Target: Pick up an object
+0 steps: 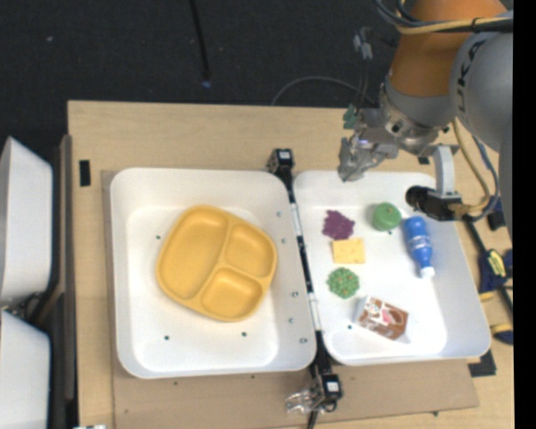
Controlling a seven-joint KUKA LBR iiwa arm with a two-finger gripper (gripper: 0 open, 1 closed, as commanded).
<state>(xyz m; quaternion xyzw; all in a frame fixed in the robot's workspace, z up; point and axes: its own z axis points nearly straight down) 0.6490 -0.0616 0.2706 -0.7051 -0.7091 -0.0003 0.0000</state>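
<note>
Grey arm reaches in from right, my gripper [355,170] above right bin's [447,329] far edge, nothing in it; finger state too blurred, can't tell. Apple [386,216], bottle [418,245], grapes [338,225] lie in it.

Two white bins [134,347] on a pale tan wood surface [89,132]. In the left one, a bright yellow divided plate [216,262]. In the right: a purple grape cluster [339,225], a green apple [386,216], a blue bottle [419,245] with a white label band, a yellow cheese square [348,252], a speckled green ball [343,282], and a brown-and-white packet [381,317]. The arm [438,43] shows orange and grey; the claw [355,164] is dull grey metal.
</note>
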